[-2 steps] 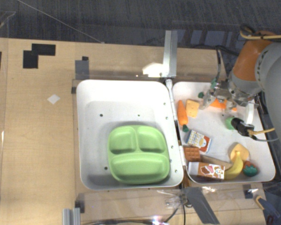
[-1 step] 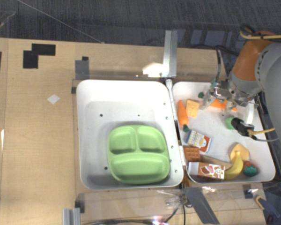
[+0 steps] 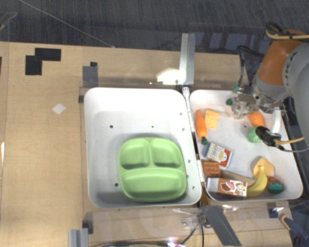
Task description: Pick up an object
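Camera view, from above at a slant: wooden bench (image 3: 36,153) bearing two shallow white bins side by side. Left bin (image 3: 100,117): one green compartment plate (image 3: 152,170), lying flat toward the near side. Right bin (image 3: 293,176): assorted toy foods. Along its left wall, an orange carrot (image 3: 200,124) with a yellow cheese wedge (image 3: 211,119) just beside it; nearer, a small printed carton (image 3: 218,154), a brown waffle-like piece (image 3: 210,168), and a brown box (image 3: 232,187) at the near wall. Near right corner: a banana (image 3: 258,184), touching a pale orange fruit piece (image 3: 263,166), and a small green item (image 3: 275,187). Far right of the bin: a round orange item (image 3: 256,119) and a green item (image 3: 254,135). Arm: grey with orange band, entering from the right; pincer (image 3: 242,106) low over the far part of the right bin, just beside the round orange item. Pincer state: cannot tell, its fingers being too small and cluttered to read; nothing visibly held. Task progress, by judgement: early, no object lifted; every item rests in its bin. Remaining: closing on an object and raising it clear.
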`<state>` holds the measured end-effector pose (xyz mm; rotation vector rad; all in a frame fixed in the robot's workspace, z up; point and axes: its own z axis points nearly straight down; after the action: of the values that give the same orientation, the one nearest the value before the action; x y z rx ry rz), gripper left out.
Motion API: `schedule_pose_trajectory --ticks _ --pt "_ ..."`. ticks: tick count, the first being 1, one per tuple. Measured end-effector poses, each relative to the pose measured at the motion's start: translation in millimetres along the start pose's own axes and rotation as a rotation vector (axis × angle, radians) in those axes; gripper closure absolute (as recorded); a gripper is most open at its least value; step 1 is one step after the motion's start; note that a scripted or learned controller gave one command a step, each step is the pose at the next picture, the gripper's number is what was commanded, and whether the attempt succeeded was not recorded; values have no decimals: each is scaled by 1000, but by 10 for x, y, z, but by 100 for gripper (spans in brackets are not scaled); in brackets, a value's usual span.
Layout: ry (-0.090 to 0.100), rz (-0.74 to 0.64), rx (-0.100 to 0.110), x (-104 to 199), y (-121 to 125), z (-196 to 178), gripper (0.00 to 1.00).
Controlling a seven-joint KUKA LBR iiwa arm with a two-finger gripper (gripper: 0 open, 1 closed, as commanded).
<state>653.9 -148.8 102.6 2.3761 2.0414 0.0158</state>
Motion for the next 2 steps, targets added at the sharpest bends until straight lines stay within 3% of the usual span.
schedule_pose_trajectory --ticks 1,2 --pt "0 -1 -1 6 3 -1 0" --pt "2 -65 1 -464 -743 102 0"
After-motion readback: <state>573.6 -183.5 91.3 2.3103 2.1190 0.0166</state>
